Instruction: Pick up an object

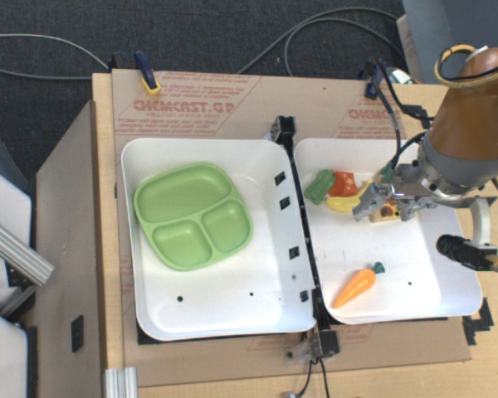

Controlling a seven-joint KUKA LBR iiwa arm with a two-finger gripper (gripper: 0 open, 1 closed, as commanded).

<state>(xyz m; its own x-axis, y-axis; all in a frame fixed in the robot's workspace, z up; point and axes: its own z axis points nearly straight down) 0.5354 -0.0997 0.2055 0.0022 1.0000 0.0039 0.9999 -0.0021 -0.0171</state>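
Note:
In the right bin (415, 293) an orange toy carrot (354, 286) with a green top lies near the front edge. Further back sits a cluster of toy food: a green piece (319, 186), a red piece (344, 182) and a yellow banana-like piece (347, 203). My gripper (385, 209) hangs low over the bin just right of that cluster, beside the yellow piece, with a small tan object (388, 213) under it. The wrist hides how the fingers stand.
The left bin (149, 305) holds a green divided plate (192, 215). A black divider (299, 222) runs between the bins. Cables (390, 98) trail over the cardboard behind the right bin. A black bracket (469, 251) juts in at the right rim.

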